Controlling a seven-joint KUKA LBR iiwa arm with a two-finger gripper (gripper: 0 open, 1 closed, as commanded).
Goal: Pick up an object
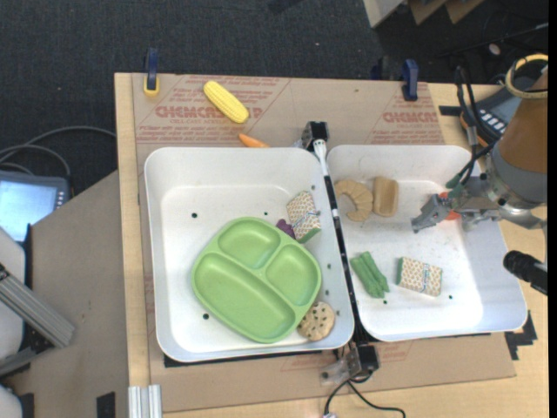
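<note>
My gripper (428, 216) looks spread and holds nothing, I think; descending here, it could miss the 2 pastries (367, 198) entirely.

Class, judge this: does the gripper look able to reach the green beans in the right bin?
Probably yes: the green beans lie apart from the wrapped packet, and the gripper hangs just above-right.

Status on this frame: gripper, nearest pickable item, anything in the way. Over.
Gripper low in the right bin, nothing seen between the jaws. Nearest items: two bread pieces just left of it. Green beans and patterned block lie apart, nothing blocking.
</note>
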